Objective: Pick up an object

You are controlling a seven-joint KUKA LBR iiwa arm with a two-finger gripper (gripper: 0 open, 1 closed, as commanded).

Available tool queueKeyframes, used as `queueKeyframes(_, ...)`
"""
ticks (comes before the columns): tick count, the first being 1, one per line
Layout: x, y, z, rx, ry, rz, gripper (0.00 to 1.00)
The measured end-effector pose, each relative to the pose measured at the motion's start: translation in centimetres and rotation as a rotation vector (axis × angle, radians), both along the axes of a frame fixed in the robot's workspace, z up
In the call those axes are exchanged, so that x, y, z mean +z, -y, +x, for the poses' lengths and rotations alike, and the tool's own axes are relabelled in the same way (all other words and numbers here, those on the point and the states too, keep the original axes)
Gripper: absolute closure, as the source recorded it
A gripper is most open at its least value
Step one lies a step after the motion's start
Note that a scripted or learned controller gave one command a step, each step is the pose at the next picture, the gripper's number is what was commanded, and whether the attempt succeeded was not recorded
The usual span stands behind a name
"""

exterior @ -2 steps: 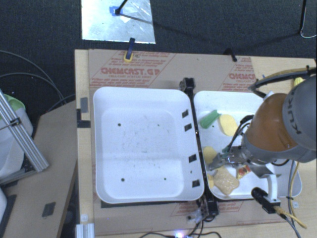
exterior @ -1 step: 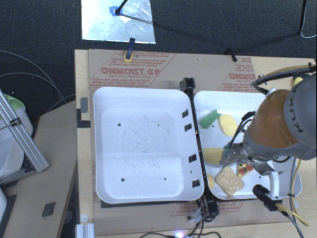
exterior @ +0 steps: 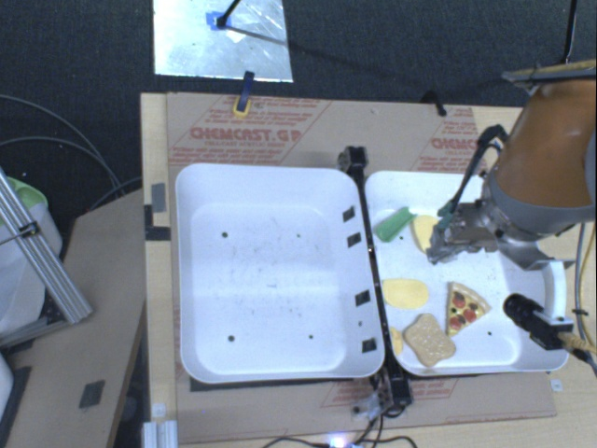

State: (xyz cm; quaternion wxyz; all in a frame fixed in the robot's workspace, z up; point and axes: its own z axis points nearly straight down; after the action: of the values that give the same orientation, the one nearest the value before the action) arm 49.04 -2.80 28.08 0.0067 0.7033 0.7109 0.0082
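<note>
Because the yellow piece (exterior: 424, 232) lies flat in the right bin (exterior: 485, 355), partly under the gripper (exterior: 446, 244), it looks light, stiff and thin, best pinched across its edges. A green piece (exterior: 395, 222) lies just beside it; pizza slice (exterior: 464, 308) and cracker (exterior: 429, 340) lie nearer.
</note>
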Motion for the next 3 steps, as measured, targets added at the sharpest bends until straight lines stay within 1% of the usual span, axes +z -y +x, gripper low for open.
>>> queueKeyframes(1,0.6,-7.6,-0.3,0.001,-0.018,0.0,1.0)
queueKeyframes(2,9.6,-10.4,-0.3,-0.002,-0.009,0.001,1.0)
queueKeyframes(3,17.7,-18.7,-0.2,0.003,-0.01,0.004,1.0)
